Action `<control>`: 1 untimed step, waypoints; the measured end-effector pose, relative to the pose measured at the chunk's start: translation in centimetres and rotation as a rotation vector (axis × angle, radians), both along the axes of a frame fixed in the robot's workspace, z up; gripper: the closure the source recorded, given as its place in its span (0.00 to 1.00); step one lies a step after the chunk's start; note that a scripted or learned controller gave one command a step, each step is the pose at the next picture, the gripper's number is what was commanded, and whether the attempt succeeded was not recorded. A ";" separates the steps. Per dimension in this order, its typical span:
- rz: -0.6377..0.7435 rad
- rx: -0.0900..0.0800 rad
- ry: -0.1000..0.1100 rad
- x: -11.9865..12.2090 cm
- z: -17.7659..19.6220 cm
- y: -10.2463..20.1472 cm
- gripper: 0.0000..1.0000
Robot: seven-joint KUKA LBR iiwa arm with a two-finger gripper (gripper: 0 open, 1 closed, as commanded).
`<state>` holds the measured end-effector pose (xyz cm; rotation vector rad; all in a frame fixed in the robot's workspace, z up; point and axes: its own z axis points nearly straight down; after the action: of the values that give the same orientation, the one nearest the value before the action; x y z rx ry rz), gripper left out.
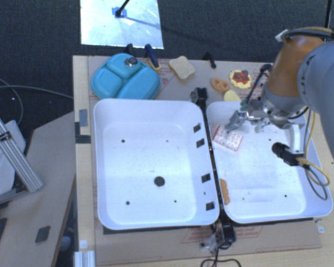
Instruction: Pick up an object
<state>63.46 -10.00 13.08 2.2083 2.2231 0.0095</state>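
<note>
— Your gripper hangs over the right bin; whether it's clenched, you cannot tell from here.

— And the object?

— A red-and-white packet lies just beneath it. Around you: a cardboard-topped bench, dark carpet, a blue tray behind the left bin.

A robotics lab: white bins on a bench, toy food.
</note>
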 end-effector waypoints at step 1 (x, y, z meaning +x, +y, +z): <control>-0.006 -0.001 0.001 3.7 -4.6 -5.5 0.00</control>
<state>67.12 -15.46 8.50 2.2150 2.2167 0.0071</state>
